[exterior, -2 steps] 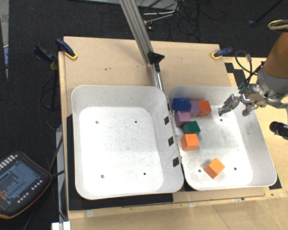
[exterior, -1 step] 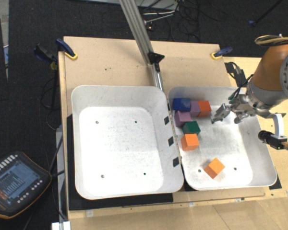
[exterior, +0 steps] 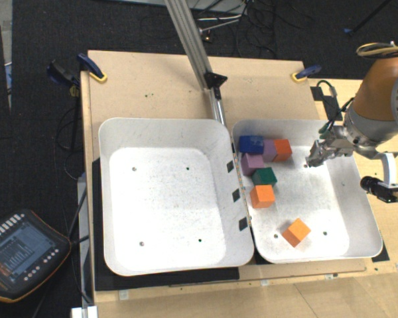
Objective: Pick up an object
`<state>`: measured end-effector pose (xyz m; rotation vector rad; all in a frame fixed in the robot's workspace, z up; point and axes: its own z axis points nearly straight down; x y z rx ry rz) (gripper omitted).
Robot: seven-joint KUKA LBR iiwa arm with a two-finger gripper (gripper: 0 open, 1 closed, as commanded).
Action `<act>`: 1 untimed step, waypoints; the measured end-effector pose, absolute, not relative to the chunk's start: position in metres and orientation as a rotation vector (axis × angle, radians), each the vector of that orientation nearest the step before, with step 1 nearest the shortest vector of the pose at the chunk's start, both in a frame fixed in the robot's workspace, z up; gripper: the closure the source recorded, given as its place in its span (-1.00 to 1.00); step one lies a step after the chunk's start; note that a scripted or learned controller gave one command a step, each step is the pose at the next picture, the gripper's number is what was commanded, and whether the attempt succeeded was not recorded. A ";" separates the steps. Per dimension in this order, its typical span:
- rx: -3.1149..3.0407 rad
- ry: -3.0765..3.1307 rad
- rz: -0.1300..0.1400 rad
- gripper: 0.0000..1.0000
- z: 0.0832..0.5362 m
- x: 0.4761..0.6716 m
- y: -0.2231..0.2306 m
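We see the gripper (exterior: 316, 156) hanging over the right bin (exterior: 358, 211), toward its far right part, with the arm (exterior: 378, 105) coming in from the right edge. We cannot tell how its tips stand; they are small and dark against the white floor, and nothing shows between them.

The blocks lie in the same bin. Against its far left wall sits a tight cluster: a blue block (exterior: 251, 144) at the far end, a purple block (exterior: 260, 156) touching it, an orange block (exterior: 282, 149) just beside the purple one on the side nearer the gripper, then a green block (exterior: 265, 176) and a second orange block (exterior: 263, 195) running along the left wall toward us. A lone orange block (exterior: 296, 232) lies turned at an angle near the front edge, well apart from the rest. The left bin (exterior: 119, 138) holds no block.

We judge this to be the approach: nothing is lifted yet. The nearest candidate is the orange block at the cluster's right side, but its neighbours touch it, so a descent there calls for careful alignment. The lone block near the front edge offers room on every side, though the gripper would need to turn to match its angle.
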<state>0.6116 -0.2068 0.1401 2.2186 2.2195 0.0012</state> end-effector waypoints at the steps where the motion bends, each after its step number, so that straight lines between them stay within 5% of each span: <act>1: 2.218 2.216 0.004 1.00 0.185 0.609 -0.212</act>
